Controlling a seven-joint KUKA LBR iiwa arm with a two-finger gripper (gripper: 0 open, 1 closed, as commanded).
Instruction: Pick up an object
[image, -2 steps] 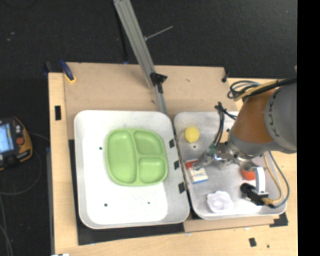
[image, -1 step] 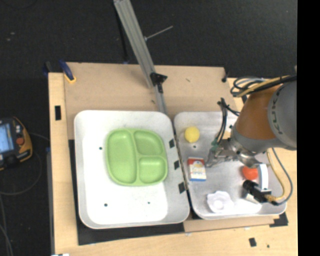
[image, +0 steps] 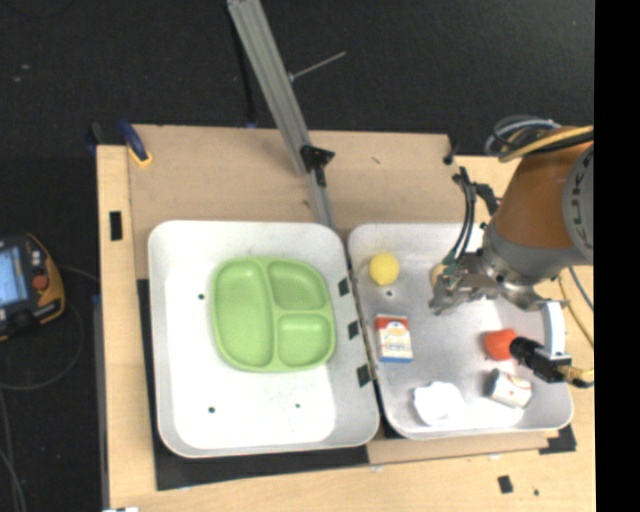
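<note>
The gripper (image: 452, 287) hangs over the upper middle of the right bin (image: 415, 248). From this high slant I cannot tell whether it is spread or pressed together, and nothing can be seen pinched in it. The nearest pick looks like the ball (image: 383, 268), which lies between 9 and 10 o'clock from the gripper, near it but apart, close to the bin's left wall. Being round, it has no long axis to line up with. The box (image: 393, 338) is the next choice, between 7 and 8 o'clock from the gripper. It lies flat with its long axis running roughly 12 to 6, so a grasp across its short side would probably suit it. The orange piece (image: 497, 343) sits at about 5 o'clock, close under the arm. The white lump (image: 437, 402) is at 6 o'clock by the bin's near rim, and a small pack (image: 508, 388) lies just at its 3 o'clock. All five loose things share the right bin and are apart from one another. The left bin (image: 180, 300) holds a green plate (image: 272, 312) with three wells, lying flat and well apart from the gripper, at its 9 o'clock.
</note>
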